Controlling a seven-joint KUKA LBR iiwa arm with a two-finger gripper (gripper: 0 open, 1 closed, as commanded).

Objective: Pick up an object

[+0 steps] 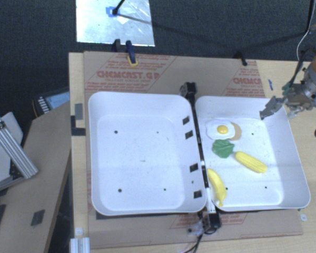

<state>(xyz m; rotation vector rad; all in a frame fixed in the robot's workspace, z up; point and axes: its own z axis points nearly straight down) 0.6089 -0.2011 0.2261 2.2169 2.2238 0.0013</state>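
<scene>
The right bin [289,157] holds several toy foods. A fried egg [221,130] lies near its left wall and overlaps a tan round piece [236,133]. Just below sits a green leafy piece [223,148], and a yellow corn cob [251,162] lies to its right. A banana [217,186] rests against the bin's lower left wall. My gripper [280,110] hangs over the bin's upper right corner, up and to the right of the egg. It is open and nothing sits between its fingers.
The left bin [142,152] lies beside the right one, with a black clipped divider [196,141] between them. Both rest on a cardboard sheet [163,70]. A metal plate [115,13] lies beyond the bench and an aluminium frame [8,146] stands at the left.
</scene>
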